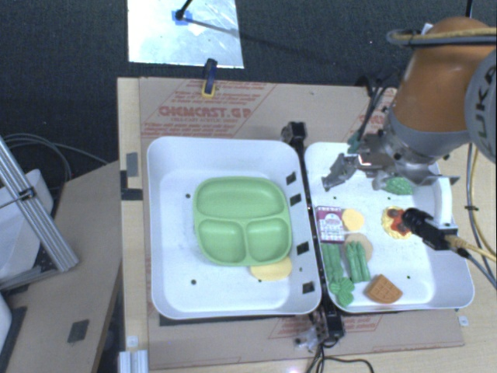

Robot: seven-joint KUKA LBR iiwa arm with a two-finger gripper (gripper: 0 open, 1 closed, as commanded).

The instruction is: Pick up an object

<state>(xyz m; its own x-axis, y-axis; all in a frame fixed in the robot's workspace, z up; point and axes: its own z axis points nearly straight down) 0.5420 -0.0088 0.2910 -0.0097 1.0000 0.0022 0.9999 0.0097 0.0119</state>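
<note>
Right now nothing sits between the jaws [339,173]; they hang over the upper left part of the right-hand shallow white plastic bin [458,286], and whether they are apart or together cannot be told from this angle. The candidates for picking all lie below them in that bin. Nearest, below and just to the right, is a small round yellow toy piece [353,220], touching a little dark red and white printed carton [331,224] that lies straight below the jaws. Further down come a tan round piece [359,244] and two green toy vegetable sticks [345,264] lying side by side, with a brown waffle-patterned toy biscuit [383,290] at the bottom, down and to the right. To the right of the jaws, a green leafy toy piece [400,185] lies close under the grey arm's wrist, and a yellow piece with red on it [394,222] lies lower right, beside a black fitting on the arm.

Well to the left of the jaws, the left-hand white bin [167,169] holds a light green three-compartment plastic plate [241,220], with a pale yellow flat piece [271,270] peeking from under its lower edge. Both bins rest on a brown cardboard sheet [206,109] on the table.
</note>
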